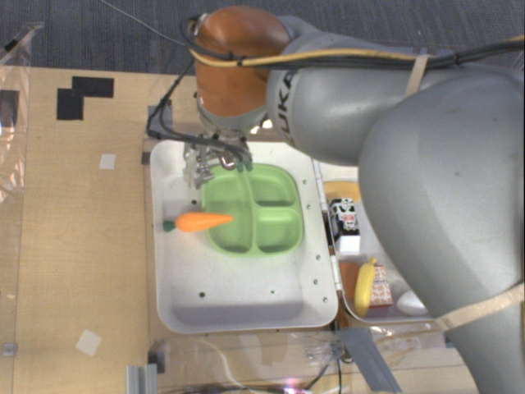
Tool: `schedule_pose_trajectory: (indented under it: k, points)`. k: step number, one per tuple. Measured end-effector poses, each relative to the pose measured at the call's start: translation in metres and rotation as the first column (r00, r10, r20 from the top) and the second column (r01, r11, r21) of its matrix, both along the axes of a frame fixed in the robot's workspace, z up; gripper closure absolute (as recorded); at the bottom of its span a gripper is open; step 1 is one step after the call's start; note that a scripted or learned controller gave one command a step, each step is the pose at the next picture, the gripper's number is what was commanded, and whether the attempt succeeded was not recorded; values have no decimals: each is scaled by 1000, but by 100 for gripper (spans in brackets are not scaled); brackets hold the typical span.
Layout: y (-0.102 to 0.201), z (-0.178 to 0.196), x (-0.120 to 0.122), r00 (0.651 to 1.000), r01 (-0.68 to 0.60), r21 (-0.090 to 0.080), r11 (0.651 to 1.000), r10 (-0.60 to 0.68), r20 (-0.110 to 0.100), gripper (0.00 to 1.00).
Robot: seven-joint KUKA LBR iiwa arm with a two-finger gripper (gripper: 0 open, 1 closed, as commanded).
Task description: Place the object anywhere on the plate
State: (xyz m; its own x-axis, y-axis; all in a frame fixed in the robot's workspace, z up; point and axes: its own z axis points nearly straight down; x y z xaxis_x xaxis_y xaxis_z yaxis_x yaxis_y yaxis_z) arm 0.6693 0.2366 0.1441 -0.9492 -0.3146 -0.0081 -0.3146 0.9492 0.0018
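A green plate [267, 212] with several compartments lies in the left white bin [246, 302]. An orange carrot [199, 222] with a green stub lies across the plate's left rim, its tip over the plate and its stub end on the bin floor. My gripper [215, 164] hangs just above the plate's upper left corner, a little above the carrot and apart from it. Nothing shows between its metal fingers [197, 171].
The right bin [349, 302] holds a black-and-white carton [345, 218], a banana [364, 286], a red box [381, 290] and a white thing [410, 304]. The big grey arm covers most of that bin. A wooden bench top [74, 220] stretches to the left.
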Motion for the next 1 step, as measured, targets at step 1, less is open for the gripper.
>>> schedule_pose_trajectory:
  k: [1]
  points:
    - [0,2,1,1000,1,1,1000,-1,3,0]
